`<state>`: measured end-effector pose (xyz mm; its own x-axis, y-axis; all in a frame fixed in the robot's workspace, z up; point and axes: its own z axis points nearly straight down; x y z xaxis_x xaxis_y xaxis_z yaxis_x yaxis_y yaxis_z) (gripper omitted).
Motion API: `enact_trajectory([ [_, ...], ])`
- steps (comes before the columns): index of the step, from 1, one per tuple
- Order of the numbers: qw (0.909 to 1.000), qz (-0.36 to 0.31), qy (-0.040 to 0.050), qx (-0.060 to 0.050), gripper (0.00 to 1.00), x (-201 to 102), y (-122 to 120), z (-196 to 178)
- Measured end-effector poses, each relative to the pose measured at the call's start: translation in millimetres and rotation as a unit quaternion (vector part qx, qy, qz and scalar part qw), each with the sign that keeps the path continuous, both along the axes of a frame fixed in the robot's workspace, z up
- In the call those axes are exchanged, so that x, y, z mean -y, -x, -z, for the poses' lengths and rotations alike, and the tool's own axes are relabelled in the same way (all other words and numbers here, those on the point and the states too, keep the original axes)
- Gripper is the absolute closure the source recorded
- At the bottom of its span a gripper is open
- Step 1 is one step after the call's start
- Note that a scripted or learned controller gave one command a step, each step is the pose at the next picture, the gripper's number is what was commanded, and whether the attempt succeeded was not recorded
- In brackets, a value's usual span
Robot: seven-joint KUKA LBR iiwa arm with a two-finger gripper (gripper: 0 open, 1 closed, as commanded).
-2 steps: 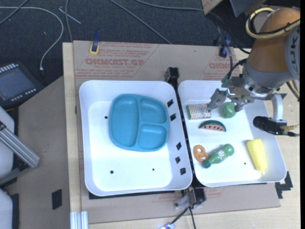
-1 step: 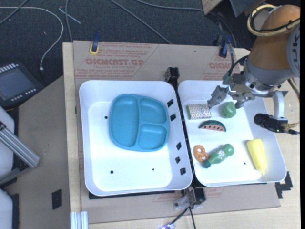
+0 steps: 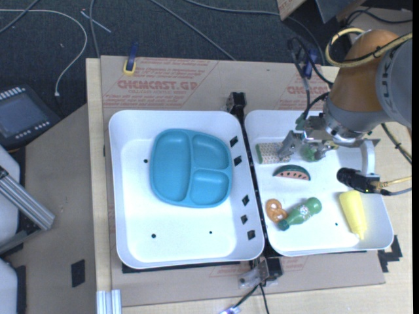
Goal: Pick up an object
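Note:
My gripper (image 3: 298, 146) hangs low over the back of the right bin (image 3: 376, 237), at the end of the grey arm with its orange band (image 3: 363, 67). A small green object (image 3: 314, 153) sits right under or against the gripper, partly hidden by it. A watermelon slice toy (image 3: 291, 172) lies just in front of the gripper. Left of the gripper lies a green-speckled flat piece (image 3: 267, 152). Nearer the front are a pretzel (image 3: 274, 209), a green bottle-like toy (image 3: 302, 212) and a yellow corn-like toy (image 3: 354, 212).
The left bin (image 3: 131, 234) holds a blue divided plate (image 3: 191, 167). A black divider with clips (image 3: 243, 175) runs between the bins. Cables (image 3: 366, 183) trail at the right bin's far side. The bench's cardboard edge (image 3: 183, 77) lies behind the bins.

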<state>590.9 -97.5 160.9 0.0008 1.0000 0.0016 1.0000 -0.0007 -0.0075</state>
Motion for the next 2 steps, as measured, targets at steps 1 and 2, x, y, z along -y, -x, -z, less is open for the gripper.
enact_trajectory([
  [1,1.0,0.0,0.0,0.001,0.0,2,-3,62],
  [2,1.0,0.0,0.0002,0.002,0.0,1,-3,77],
])
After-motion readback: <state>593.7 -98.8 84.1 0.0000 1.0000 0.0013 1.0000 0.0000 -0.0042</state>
